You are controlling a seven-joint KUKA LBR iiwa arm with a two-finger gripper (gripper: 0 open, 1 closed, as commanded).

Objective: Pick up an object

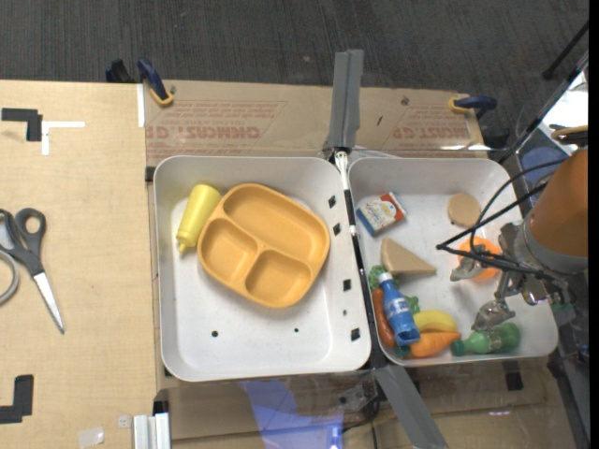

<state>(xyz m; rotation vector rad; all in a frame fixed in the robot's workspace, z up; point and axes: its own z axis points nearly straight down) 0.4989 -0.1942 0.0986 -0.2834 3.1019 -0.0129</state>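
Start at the far left of the frame: a pair of scissors [33, 260] lies on the wooden bench, well apart from the bins and no part of your job. Moving right, the left bin [178, 344] holds a yellow divided tray [262, 244] with a yellow bottle [194, 215] lying against its upper-left edge; both are large and sit loose, so they look like awkward picks.

The right bin [421, 171] is where the small candidates are crowded: a small carton [380, 212] at the upper left of that bin, a tan wedge [405, 258] in its middle, a tan round piece [462, 209] at the upper right, and along the lower edge a blue bottle [401, 314], a banana [436, 321], a carrot [429, 345] and a green piece [487, 341], packed close together.

The gripper [501, 297] hangs at the right side of that bin, reaching in from the right edge, just above the green piece and beside an orange object [479, 248]. You cannot tell whether its claw is apart or together; nothing is seen between the fingers.
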